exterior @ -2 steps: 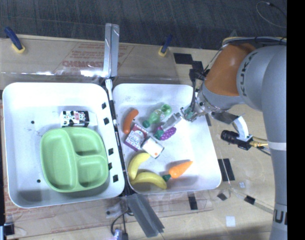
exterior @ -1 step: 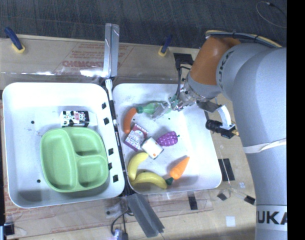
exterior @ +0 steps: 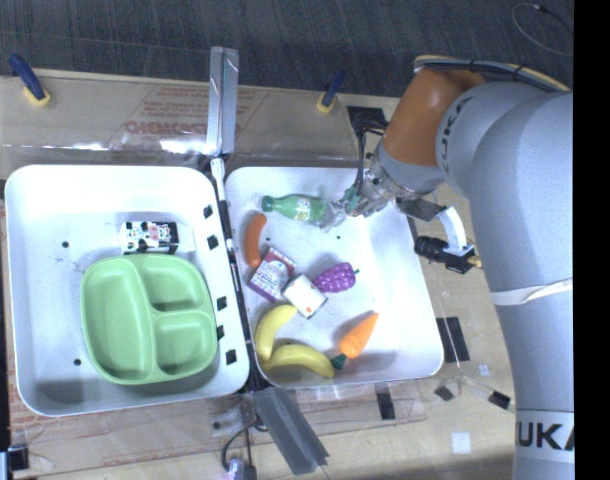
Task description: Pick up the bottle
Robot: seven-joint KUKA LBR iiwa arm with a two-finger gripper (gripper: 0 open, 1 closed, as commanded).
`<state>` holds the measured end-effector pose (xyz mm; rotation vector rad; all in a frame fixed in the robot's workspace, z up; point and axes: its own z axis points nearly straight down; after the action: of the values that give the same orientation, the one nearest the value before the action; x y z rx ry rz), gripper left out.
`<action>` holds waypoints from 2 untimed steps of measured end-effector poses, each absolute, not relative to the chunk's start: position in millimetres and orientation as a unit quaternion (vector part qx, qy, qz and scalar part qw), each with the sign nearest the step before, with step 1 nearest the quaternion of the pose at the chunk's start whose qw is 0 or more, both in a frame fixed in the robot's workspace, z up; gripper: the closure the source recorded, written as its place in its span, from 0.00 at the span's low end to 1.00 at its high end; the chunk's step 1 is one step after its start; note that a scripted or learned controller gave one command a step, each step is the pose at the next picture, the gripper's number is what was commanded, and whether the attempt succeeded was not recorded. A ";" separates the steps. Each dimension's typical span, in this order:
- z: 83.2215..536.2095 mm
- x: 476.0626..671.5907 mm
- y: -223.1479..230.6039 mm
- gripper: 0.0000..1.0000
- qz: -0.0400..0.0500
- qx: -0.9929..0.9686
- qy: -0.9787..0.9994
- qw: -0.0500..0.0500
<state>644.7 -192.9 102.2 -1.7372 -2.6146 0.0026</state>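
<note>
Light falls evenly and fairly brightly from above, and the two white bins are the brightest surfaces, close to washed out along the left bin (exterior: 25, 268) floor. Shadows are soft and short: a faint grey one lies under the green tray (exterior: 150, 318) toward the left bin's near edge, and another along the right bin (exterior: 410, 298) near edge. The clear film on the bench (exterior: 165, 118) beyond the bins shows a mild sheen. Detail is slightly soft and grainy throughout, and the dark floor at the far edge stays dim.
</note>
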 end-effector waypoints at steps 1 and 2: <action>102.3 644.8 -192.9 0.00 0.001 -0.553 -0.833 0.001; 92.5 655.0 -135.7 0.00 0.000 -0.427 -0.904 0.001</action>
<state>655.0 -135.7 92.5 -1.3417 -2.8380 0.0012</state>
